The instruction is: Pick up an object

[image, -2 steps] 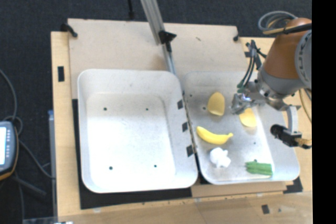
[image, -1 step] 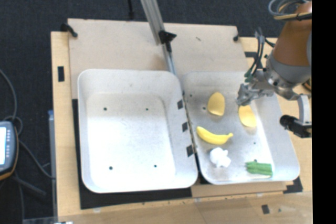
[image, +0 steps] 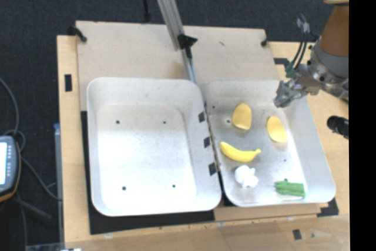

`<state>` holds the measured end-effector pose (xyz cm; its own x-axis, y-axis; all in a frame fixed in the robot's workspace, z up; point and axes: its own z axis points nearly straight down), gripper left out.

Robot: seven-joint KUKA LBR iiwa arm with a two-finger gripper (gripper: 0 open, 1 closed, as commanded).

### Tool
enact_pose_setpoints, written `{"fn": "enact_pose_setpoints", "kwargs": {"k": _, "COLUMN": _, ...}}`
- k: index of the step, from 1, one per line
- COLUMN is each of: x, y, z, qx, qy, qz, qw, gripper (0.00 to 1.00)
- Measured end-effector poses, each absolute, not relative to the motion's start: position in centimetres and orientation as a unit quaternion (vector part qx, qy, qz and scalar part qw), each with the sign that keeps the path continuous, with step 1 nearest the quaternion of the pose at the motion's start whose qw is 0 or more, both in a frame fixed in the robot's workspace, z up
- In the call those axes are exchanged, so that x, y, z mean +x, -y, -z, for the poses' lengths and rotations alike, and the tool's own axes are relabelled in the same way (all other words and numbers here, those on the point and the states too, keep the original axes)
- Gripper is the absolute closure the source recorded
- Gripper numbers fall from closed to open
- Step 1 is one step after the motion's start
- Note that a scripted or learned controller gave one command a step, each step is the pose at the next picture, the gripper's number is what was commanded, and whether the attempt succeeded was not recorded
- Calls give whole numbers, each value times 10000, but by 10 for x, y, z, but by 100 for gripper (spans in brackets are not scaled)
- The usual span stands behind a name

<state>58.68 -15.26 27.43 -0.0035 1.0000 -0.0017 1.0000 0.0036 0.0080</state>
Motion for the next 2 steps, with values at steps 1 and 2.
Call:
{"fn": "enact_pose_setpoints", "kwargs": {"k": 1, "x": 577, "y": 97, "z": -261, "qx": 7050, "qy": -7092, "qz": -1, "qw": 4, "gripper": 100}}
{"fn": "enact_pose_setpoints", "kwargs": {"k": 2, "x": 558, "y": 55, "z": -259, "qx": 7054, "qy": -7088, "qz": 0, "qw": 4, "gripper": 100}}
